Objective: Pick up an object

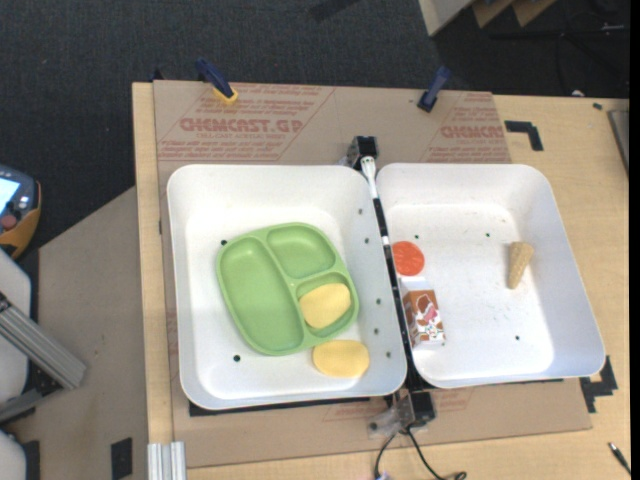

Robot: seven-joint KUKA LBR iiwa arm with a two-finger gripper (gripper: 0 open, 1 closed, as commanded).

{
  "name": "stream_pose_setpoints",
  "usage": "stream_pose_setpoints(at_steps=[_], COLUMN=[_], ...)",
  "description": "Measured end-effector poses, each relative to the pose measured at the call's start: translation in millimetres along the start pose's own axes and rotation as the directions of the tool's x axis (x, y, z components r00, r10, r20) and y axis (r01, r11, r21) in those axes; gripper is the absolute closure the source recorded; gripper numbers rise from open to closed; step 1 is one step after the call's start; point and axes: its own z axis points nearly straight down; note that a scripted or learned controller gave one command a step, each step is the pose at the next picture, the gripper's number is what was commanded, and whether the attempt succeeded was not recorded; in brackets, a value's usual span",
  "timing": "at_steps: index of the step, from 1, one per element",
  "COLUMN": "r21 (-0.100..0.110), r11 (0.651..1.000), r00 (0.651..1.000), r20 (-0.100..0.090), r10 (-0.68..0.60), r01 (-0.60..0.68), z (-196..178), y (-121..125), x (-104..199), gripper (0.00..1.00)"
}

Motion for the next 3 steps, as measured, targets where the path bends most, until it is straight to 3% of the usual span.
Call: stream_pose_setpoints(at_steps=[1, 2, 3], r21=[-0.009, -0.005, -0.005], r11=[1.000, 1.000, 1.000], r00=[1.000, 1.000, 1.000], r20=[0.004, 0.003, 0.001], r10=[0.004, 0.001, 0.004], r01=[-0.004, -0.001, -0.004], z=[-30.6, -13.1, -28.9], y=[-39.6, 3.0, -39.9], x=[-0.9, -0.4, -0.8], gripper=[1.00, 1.00, 1.00])
